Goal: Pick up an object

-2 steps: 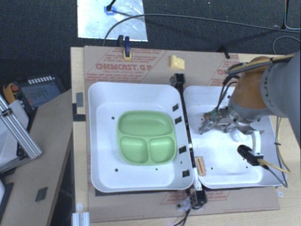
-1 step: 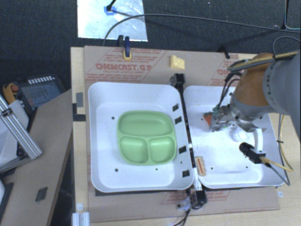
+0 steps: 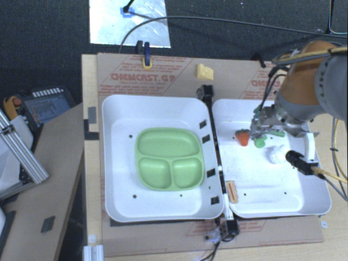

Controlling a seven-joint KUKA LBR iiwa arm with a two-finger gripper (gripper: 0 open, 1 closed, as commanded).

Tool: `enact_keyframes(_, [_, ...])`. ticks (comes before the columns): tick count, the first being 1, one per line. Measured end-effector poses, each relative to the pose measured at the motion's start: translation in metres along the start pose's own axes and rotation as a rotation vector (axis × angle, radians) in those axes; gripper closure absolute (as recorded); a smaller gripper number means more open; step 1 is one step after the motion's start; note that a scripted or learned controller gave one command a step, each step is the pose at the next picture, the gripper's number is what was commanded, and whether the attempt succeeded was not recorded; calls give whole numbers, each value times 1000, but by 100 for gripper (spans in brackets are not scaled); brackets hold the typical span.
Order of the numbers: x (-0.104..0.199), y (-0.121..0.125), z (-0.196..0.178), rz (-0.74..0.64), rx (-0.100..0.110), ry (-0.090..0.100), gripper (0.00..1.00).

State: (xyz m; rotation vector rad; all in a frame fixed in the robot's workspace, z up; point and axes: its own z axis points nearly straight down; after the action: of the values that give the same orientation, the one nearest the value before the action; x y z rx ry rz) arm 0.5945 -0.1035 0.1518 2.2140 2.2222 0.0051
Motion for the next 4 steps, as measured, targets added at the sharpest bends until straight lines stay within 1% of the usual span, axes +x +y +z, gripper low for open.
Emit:
enact_keyframes(1, [8, 6, -59, -1, 0, 0, 100])
enact_keyframes(2, [7, 7, -63, -1, 3, 1, 100])
enact_keyframes(3, [58, 1, -58, -4, 6, 2, 100])
enact_keyframes(4, [108, 11, -68, -5, 3, 2, 100])
